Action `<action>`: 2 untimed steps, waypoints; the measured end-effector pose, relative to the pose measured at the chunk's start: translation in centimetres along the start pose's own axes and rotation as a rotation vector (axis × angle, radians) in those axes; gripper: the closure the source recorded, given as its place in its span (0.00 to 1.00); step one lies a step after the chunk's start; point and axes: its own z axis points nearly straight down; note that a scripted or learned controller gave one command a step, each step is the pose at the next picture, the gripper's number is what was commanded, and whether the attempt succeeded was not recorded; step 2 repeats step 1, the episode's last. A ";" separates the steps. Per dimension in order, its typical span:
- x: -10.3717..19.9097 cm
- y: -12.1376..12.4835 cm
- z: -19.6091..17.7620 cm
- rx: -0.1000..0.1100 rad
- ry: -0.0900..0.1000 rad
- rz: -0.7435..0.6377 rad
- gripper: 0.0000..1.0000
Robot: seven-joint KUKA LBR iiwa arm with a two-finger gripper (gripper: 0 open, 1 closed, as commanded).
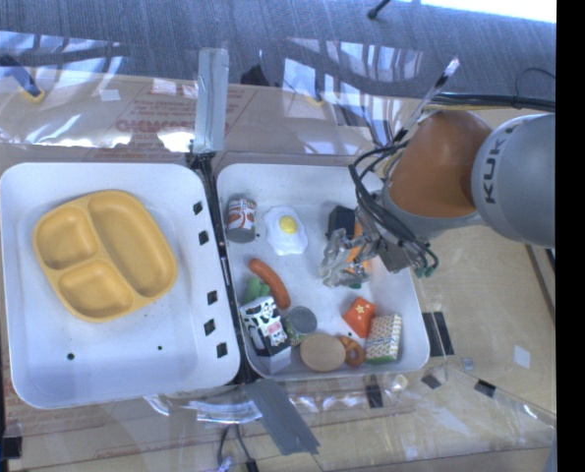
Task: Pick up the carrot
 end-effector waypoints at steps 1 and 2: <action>-1.1 5.4 -8.2 0.001 -0.003 0.189 1.00; -1.1 5.4 -8.2 0.001 -0.003 0.189 1.00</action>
